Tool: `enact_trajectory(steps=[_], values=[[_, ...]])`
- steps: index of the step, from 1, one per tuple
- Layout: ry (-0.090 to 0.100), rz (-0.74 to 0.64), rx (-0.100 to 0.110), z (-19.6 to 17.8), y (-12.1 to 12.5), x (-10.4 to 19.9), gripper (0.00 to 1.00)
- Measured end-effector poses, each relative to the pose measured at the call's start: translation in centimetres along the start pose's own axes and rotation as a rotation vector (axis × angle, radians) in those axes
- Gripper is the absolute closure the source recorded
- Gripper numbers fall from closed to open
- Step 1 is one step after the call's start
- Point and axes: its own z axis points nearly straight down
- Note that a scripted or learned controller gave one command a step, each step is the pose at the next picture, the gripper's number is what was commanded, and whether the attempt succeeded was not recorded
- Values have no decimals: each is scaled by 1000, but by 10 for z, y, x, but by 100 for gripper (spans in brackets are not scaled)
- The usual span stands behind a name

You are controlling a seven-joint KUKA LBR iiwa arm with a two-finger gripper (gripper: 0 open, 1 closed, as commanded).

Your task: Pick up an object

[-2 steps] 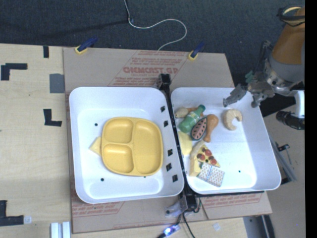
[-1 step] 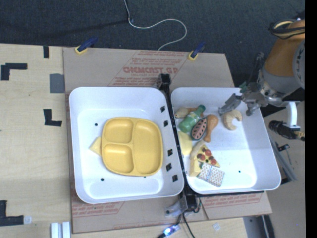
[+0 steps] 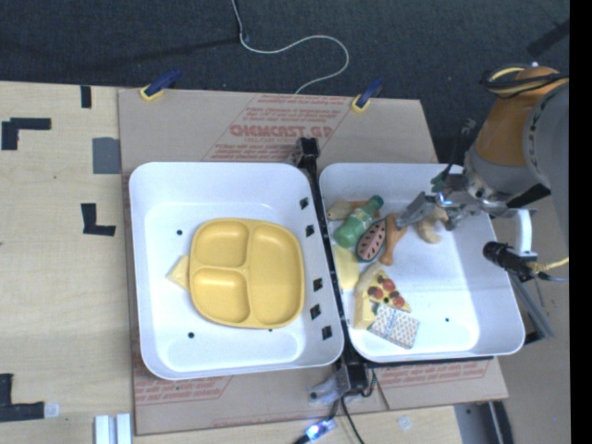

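My gripper (image 3: 433,216) hangs low over the upper middle of the right bin (image 3: 495,326), reaching in from the right. Its two grey fingers stand apart, open, with nothing held between them. A small beige piece (image 3: 429,234) lies just below and between the fingertips. Left of it lie an orange carrot-like piece (image 3: 395,239), a watermelon slice (image 3: 372,240) and a green bottle (image 3: 355,222). A pizza slice (image 3: 384,292) and a patterned packet (image 3: 395,326) lie toward the bin's front.
The left bin (image 3: 157,192) holds a yellow divided plate (image 3: 248,272) with a yellow wedge (image 3: 176,271) poking out from under its left side. A pale yellow sheet (image 3: 346,266) lies along the right bin's left wall. A black divider (image 3: 319,239) separates the bins.
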Motion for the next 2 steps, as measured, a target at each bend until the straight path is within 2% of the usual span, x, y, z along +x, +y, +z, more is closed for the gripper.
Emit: enact_trajectory(steps=[1, 2], values=[[-1, -4, -14, 28, 3, 3, 0], [-2, -4, -9, 19, 2, 2, 100]])
